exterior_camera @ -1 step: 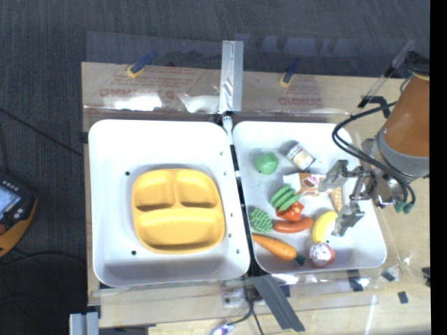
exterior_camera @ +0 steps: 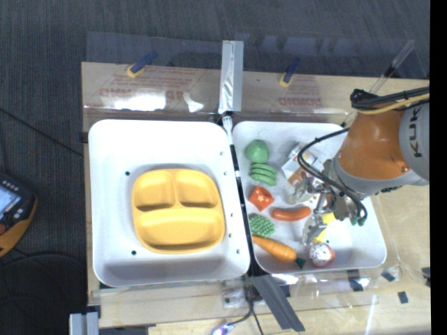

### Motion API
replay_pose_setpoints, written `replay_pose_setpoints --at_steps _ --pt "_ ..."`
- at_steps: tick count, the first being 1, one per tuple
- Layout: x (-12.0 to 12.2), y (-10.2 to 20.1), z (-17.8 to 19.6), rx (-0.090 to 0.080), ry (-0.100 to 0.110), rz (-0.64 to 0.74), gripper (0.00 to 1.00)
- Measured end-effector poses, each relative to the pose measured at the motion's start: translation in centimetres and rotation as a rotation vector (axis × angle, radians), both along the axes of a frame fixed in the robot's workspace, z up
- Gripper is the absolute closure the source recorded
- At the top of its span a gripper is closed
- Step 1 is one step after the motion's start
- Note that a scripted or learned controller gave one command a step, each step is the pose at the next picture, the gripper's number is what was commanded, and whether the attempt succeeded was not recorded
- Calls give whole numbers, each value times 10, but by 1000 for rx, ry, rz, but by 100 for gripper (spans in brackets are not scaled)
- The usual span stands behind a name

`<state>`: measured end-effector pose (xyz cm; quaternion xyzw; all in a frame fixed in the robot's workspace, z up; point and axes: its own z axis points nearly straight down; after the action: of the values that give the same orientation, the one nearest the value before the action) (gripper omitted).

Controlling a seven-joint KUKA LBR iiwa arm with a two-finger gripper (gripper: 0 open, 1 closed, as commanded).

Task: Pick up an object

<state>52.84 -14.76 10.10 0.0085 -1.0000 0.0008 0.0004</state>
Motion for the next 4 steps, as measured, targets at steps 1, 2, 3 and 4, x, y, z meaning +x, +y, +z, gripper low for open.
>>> replay_pose_setpoints --at_steps 1,2,3,4 --pt "-1 38 -11 -6 -17 38 0" --pt "10 47 -11 -4 -12 -3 0" --pt "13 48 -3 -6 -16 -2 100" --pt "56 43 150 0 1 -272 100"
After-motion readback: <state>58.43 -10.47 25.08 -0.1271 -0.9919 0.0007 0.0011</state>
